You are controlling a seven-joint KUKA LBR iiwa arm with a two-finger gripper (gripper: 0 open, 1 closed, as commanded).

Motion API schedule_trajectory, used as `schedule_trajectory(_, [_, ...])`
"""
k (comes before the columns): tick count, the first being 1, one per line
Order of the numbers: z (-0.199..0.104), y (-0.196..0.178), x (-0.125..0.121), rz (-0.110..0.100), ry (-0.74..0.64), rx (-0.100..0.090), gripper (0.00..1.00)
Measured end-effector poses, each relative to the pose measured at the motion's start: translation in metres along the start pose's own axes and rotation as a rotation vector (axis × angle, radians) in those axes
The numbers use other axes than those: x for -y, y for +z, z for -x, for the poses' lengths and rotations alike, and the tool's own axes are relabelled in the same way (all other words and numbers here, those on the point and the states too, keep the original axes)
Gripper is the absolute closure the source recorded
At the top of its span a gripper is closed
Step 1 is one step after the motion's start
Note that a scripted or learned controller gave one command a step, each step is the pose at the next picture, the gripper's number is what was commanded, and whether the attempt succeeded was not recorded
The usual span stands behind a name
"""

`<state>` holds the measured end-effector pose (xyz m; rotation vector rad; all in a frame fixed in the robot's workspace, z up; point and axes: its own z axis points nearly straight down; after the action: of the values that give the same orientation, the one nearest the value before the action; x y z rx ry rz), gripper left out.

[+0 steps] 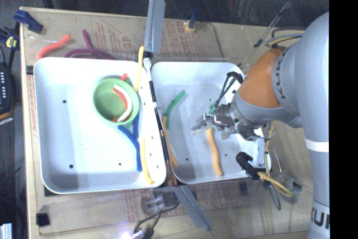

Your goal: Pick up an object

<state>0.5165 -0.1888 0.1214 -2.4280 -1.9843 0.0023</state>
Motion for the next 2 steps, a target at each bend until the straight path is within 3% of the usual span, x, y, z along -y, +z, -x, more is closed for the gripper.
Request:
schedule_trajectory(1, [0.0153,0.0296,-0.0005,0.000,-0.081,0.000,0.00])
schedule_trajectory(2, [0.0147,0.0203,-0.0001,-0.003,-0.084,-0.001,1.00])
